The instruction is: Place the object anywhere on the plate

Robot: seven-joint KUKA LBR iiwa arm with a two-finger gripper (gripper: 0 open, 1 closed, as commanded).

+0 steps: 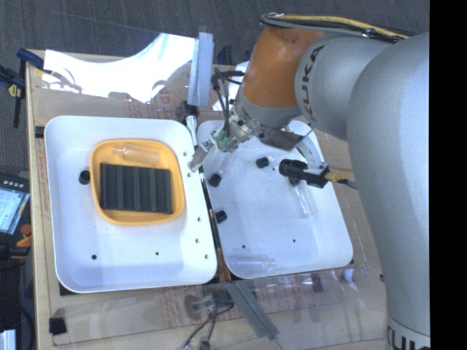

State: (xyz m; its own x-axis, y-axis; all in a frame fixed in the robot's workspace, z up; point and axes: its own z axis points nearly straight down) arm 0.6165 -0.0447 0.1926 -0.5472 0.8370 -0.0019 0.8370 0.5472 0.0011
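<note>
The gripper (206,157) hangs over the far-left corner of the right bin (321,257), beside the left bin (58,261); its hold cannot be made out. A dark ridged block (139,187) lies on the yellow plate (102,159) in the left bin. Small black pieces (261,162), too small to identify, dot the right bin.

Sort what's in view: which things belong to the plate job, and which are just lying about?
Job:
- yellow plate, in the left bin
- dark ridged block, lying on the plate
- gripper, at the right bin's upper left corner

Lying about:
- small black bits and clear tube, right bin
- black bit, left bin
</note>
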